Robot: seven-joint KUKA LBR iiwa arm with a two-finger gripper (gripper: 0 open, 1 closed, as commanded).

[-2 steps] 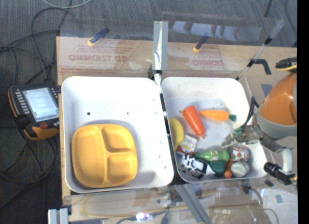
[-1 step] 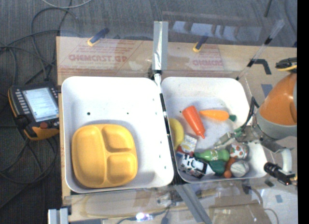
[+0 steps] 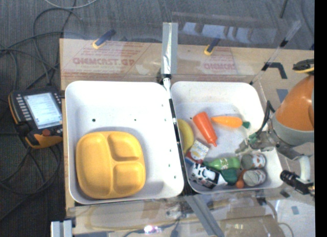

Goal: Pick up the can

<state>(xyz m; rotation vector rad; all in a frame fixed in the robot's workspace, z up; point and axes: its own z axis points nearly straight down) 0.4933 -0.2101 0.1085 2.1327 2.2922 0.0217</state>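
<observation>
Fingers of the grey gripper (image 3: 254, 143), their spread impossible to tell, are poised near the silver-lidded can (image 3: 254, 176) crowded by a green bottle (image 3: 223, 163), where a grasp could be deflected.

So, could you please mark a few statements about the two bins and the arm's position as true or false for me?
1. The yellow tray lies in the left bin. True.
2. The can sits in the near right corner of the right bin. True.
3. The two carrots lie in the left bin. False: the orange carrot and the smaller carrot are both in the right bin.
4. The gripper is over the left bin. False: it is over the right side of the right bin, just beyond the can.
5. The banana lies against the right bin's left wall. True.
</observation>
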